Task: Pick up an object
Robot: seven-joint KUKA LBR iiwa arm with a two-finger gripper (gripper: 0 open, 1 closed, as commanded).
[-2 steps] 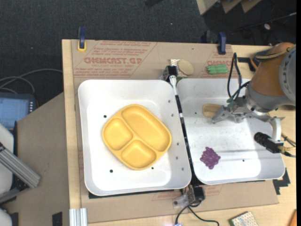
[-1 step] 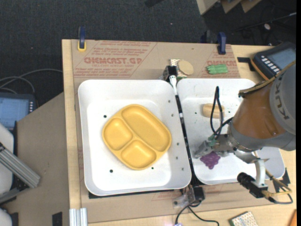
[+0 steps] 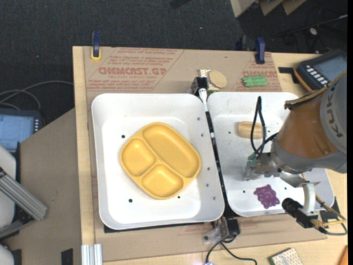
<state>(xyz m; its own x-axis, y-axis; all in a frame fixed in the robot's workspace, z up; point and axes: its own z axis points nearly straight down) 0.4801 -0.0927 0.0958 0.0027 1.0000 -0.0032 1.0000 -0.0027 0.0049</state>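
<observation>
Scanning leftward first, you see a yellow three-compartment plastic tray (image 3: 160, 160) in the left white bin (image 3: 105, 148); rightward, the gripper (image 3: 255, 170) hangs low, its opening impossible to tell, between a tan cylindrical block (image 3: 248, 129) and a purple grape cluster (image 3: 266, 195). Descending here may catch nothing.

Here is the arm (image 3: 325, 131) above the right bin (image 3: 231, 148), and it is a bulky thing: a broad rounded orange-brown band makes up most of its visible body, with smooth grey casing beyond it toward the bin's right wall. Dark letters run along that grey shell, cut off at the frame edge, probably part of the maker's name. A thin black cable loops off the band over the bin's middle. Below the band the body narrows into a small grey metal gripper (image 3: 255, 170) with a green speck on it.
</observation>
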